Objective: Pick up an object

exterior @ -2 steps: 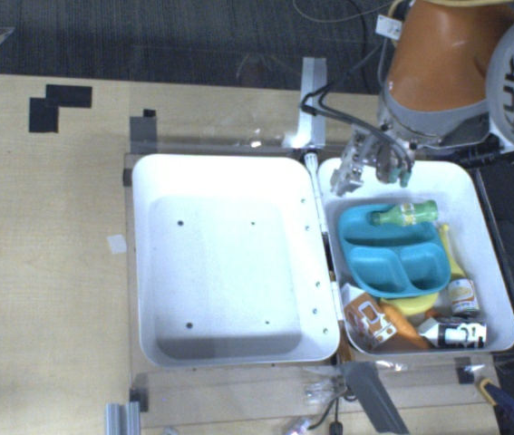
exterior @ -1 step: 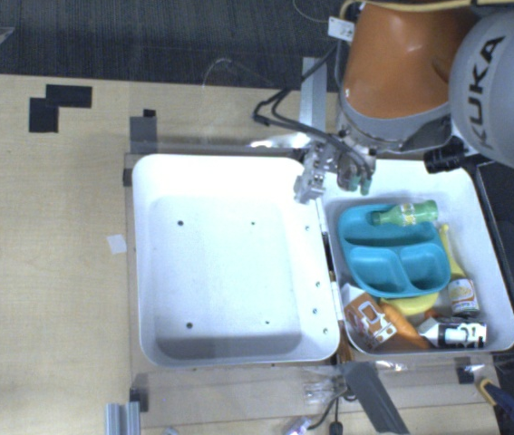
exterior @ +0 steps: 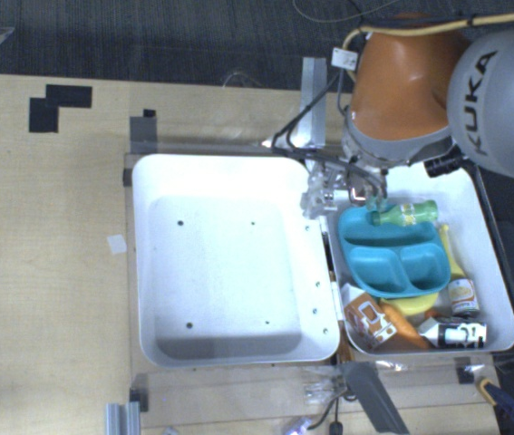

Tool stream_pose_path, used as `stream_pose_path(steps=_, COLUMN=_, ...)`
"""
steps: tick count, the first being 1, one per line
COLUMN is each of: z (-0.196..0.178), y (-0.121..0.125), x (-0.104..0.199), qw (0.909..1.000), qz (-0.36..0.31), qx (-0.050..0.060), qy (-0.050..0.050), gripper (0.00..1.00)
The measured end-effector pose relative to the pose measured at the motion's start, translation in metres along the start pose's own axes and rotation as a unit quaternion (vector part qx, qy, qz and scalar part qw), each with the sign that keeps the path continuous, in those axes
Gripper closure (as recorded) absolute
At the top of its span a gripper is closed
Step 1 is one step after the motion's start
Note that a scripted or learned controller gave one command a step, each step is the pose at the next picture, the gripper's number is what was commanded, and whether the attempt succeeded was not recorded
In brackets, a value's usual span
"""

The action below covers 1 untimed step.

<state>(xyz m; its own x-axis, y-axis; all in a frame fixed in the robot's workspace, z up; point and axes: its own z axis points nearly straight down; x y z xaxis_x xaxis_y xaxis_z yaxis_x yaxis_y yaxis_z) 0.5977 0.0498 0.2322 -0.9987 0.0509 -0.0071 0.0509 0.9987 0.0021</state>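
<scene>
Camera view: hand (exterior: 345, 191) above crowded right bin (exterior: 497, 270), beside blue tray (exterior: 392, 261) and green bottle (exterior: 408, 213).

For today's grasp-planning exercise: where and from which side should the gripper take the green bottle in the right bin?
Grip the green bottle across its middle, coming straight down. It lies on its side along the blue tray's far rim, so its round body probably offers the narrowest span.

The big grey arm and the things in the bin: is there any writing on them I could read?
"KUKA": black letters, running vertically, on the grey arm.
Green bottle: label too blurred to read.
Brown packet: print too blurred.
Small jar and dark bottle: labels too small to read.
</scene>
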Motion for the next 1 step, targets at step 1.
stream_pose_path(steps=1, z=0.0464, y=0.042, x=0.0492, qw=0.993, qz=0.118, qx=0.0, qy=0.001, gripper=1.0)
